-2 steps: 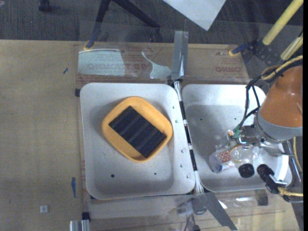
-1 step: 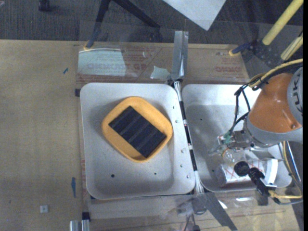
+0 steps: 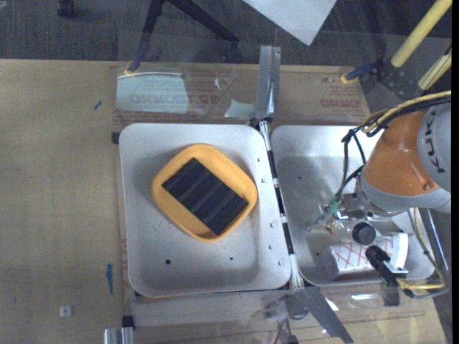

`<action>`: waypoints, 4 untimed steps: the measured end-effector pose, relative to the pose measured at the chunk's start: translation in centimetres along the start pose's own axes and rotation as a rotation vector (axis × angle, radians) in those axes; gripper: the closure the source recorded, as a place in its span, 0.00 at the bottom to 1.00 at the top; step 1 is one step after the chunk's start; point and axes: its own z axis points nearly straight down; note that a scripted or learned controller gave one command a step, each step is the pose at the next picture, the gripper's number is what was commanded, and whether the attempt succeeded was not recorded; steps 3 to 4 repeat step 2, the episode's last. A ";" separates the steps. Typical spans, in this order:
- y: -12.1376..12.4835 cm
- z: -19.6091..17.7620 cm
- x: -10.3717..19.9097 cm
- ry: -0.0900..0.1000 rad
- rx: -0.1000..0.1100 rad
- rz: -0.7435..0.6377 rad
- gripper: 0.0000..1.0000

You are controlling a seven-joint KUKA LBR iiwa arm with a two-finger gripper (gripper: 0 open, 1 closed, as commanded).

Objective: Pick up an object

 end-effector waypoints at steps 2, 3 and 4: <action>2.5 -9.1 1.5 0.005 0.015 -0.129 1.00; 2.5 -9.1 1.5 0.005 0.015 -0.129 1.00; 2.5 -9.1 1.5 0.005 0.015 -0.129 1.00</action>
